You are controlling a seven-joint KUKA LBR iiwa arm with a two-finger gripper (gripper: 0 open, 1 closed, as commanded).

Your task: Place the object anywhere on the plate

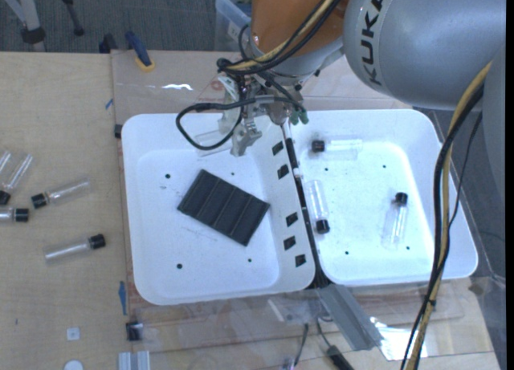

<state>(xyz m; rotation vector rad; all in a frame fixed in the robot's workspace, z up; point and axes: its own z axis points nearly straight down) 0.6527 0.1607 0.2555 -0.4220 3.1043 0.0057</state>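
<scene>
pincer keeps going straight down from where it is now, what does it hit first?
Probably bare floor of the left bin, near its upper right corner. The pincer points down there, up and to the right of the dark ridged plate, so it likely misses the plate. Depth is hard to judge from this slant.

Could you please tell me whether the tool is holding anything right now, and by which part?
It cannot be told: the tool hangs over the left bin, its tip too blurred.

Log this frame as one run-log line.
gripper: above left bin's back edge, grasp unclear | plate: left bin, bare | vials: three in right bin | placed: no
</scene>
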